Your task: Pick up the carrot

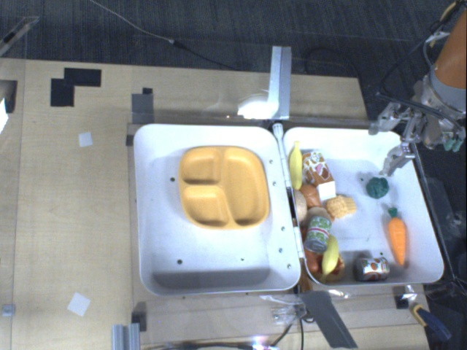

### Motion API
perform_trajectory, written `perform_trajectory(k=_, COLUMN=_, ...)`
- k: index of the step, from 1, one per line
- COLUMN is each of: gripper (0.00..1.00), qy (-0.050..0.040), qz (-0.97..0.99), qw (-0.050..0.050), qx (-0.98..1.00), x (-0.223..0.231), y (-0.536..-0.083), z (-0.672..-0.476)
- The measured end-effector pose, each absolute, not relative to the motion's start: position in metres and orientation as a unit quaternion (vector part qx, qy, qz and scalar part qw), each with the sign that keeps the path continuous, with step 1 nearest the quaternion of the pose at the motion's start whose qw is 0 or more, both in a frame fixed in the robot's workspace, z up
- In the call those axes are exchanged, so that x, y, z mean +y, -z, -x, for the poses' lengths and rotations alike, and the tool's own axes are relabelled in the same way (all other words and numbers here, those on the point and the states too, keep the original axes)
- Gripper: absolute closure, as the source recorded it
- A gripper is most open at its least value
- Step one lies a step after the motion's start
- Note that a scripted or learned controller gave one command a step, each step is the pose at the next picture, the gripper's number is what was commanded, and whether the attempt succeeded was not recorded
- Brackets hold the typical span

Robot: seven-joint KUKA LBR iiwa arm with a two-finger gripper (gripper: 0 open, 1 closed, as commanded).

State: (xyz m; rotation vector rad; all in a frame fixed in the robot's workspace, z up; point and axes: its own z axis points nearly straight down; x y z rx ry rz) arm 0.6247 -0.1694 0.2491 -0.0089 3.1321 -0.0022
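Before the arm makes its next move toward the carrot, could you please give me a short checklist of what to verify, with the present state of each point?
1. Carrot visible and uncovered in the right bin: ok.
2. Room around the carrot: ok. It lies near the right wall, apart from the small green object above it and the can to its lower left.
3. Gripper placed over the carrot: not ok. It hangs near the bin's upper right corner, close to the green object.
4. Gripper free of any load: ok, nothing shows between its fingers.
5. Fingers wide enough for the carrot: cannot tell.
6. Yellow divided tray in the left bin out of the path: ok.
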Motion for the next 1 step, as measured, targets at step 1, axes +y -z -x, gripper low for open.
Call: perform_trajectory(k=1, gripper=0.0, qy=-0.0005, qz=-0.005, qw=-0.001, qx=1.0, x=-0.2007, y=-0.1274, z=-0.6105)
